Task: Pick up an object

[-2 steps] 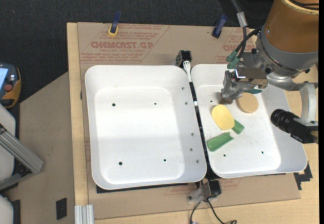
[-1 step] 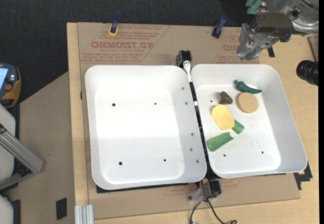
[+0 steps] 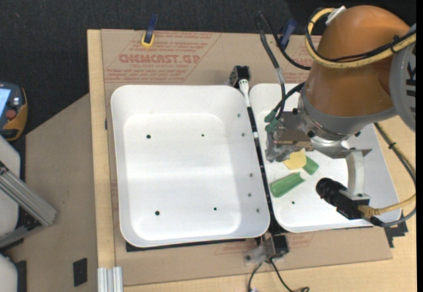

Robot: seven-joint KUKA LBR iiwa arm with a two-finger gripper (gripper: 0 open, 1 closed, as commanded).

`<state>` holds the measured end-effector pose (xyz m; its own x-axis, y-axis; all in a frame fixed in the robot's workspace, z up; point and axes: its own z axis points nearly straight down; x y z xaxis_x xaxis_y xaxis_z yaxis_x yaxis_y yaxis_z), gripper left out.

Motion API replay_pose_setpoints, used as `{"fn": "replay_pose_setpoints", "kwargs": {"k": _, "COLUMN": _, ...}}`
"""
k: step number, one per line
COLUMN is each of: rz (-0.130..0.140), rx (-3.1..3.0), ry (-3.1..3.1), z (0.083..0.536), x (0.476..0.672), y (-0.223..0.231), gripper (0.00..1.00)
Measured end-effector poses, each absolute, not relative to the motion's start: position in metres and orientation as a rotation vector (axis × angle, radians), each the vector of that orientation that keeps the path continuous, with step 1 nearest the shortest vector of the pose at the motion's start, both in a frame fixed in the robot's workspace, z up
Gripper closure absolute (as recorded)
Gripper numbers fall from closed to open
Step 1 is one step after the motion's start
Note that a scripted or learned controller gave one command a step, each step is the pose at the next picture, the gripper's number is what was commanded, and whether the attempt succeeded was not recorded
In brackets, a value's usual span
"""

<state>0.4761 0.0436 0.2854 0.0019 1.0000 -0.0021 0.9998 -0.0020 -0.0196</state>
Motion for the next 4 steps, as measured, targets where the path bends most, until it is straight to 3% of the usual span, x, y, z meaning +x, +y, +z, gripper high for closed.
{"fn": "replay_pose_setpoints", "kwargs": {"k": 1, "rz": -0.020, "rx": -2.220, "ry": -2.233, "z": 0.401, "x": 0.480, "y": 0.086, "gripper": 1.00}}
{"fn": "replay_pose_setpoints", "kwargs": {"k": 2, "rz": -0.002, "rx": -2.220, "ry": -2.224, "z": 0.387, "x": 0.495, "y": 0.098, "gripper": 1.00}}
{"fn": "replay_pose_setpoints", "kwargs": {"k": 3, "rz": 0.014, "rx": -2.224, "ry": -2.211, "z": 0.302, "x": 0.478, "y": 0.051, "gripper": 1.00}}
{"fn": "replay_pose_setpoints", "kwargs": {"k": 4, "rz": -0.022, "rx": -2.223, "ry": -2.233, "z": 0.428, "x": 0.481, "y": 0.084, "gripper": 1.00}}
